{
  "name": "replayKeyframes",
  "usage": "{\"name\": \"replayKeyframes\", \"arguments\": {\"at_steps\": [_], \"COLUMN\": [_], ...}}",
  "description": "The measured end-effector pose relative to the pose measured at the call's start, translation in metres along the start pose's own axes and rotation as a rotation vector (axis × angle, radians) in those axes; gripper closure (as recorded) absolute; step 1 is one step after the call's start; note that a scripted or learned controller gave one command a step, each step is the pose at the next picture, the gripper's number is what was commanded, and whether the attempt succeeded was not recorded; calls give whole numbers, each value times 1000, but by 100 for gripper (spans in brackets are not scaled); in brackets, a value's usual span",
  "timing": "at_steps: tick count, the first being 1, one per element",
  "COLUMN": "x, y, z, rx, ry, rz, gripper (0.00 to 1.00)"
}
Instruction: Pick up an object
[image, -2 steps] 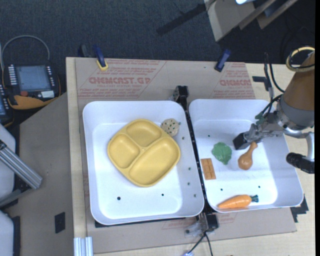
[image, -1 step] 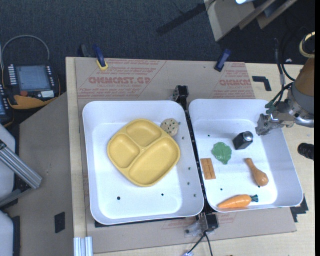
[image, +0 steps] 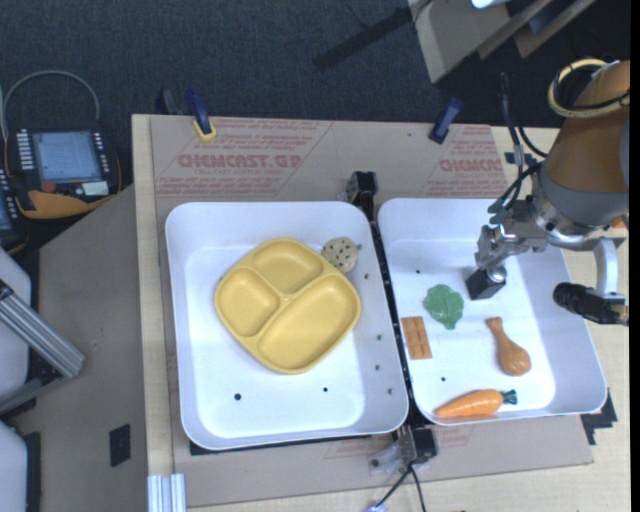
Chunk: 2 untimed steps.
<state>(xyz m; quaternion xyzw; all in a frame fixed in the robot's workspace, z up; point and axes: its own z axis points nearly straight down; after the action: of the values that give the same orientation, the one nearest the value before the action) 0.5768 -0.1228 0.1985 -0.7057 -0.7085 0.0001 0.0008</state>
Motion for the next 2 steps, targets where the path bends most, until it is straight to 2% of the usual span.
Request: {"name": "replayKeyframes", "arguments": {"at_steps": [1, 2], "x": [45, 95], "y": [11, 22], "z": [-13, -5], "rx": [-3, -3], "ry": [-1, -1], "rz": [2, -1], "gripper": [100, 100]}}
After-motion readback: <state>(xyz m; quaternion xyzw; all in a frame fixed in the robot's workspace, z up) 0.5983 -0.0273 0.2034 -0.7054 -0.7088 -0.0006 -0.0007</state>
